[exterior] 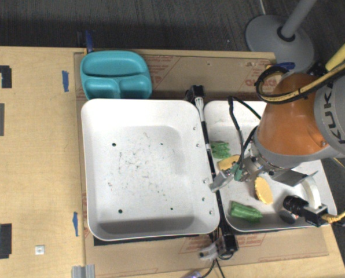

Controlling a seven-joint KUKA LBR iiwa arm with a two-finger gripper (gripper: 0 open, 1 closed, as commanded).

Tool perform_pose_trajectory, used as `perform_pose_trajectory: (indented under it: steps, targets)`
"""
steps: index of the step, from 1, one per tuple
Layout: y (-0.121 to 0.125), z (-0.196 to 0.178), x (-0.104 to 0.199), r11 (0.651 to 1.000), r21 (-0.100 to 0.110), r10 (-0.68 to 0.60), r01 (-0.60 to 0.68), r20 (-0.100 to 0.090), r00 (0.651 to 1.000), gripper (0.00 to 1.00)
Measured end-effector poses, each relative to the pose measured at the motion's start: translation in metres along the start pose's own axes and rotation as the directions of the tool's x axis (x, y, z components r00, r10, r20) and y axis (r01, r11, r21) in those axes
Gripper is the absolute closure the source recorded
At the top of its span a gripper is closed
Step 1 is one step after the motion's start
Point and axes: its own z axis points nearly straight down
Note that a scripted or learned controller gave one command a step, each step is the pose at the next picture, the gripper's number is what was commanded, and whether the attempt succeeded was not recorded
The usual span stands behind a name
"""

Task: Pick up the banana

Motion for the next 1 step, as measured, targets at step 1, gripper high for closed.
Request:
perform_pose_trajectory:
  steps: [1]
  targets:
    - [0.0184, 0.0001, 0.0447, 0.988, 0.001, -0.156, 0.156, 0.0, 0.988, 0.0]
